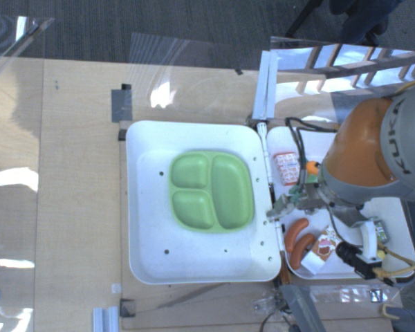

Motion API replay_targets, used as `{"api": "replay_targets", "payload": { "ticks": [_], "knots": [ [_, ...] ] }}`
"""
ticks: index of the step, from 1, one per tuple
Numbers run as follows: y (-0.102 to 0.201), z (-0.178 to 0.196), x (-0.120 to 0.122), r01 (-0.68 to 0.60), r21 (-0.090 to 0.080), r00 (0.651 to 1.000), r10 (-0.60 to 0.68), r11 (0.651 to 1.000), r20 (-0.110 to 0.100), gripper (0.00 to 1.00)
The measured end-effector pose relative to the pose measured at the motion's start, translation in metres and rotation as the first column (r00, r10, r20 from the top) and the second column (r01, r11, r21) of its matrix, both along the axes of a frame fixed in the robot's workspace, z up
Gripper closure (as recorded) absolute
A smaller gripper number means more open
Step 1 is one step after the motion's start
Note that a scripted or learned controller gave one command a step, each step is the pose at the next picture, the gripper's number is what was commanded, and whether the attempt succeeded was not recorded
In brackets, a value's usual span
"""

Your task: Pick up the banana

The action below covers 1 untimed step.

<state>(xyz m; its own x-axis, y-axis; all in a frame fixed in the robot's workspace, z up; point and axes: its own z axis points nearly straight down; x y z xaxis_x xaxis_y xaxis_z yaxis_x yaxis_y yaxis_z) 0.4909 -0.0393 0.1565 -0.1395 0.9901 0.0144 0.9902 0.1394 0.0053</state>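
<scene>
My gripper (291,204) hangs low over the left part of the right bin (401,216), close to the wall between the two bins. The grey arm with its orange band (356,147) reaches in from the right and hides the middle of that bin. Just below the gripper lie two red-orange sausages (299,239) side by side. A red and white packet (286,168) lies just above it.
The left bin (145,206) holds a green divided plate (213,190). A small red and white packet (325,245) lies right of the sausages, and a small orange object (311,166) sits by the upper packet. Cables and a metal frame (266,88) stand behind the bins.
</scene>
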Motion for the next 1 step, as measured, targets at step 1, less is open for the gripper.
{"api": "replay_targets", "payload": {
  "ticks": [1],
  "knots": [
    [-0.0058,-0.0177,0.0113,-0.278,0.009,0.960,0.278,0.961,0.023,0.00]
  ]
}}
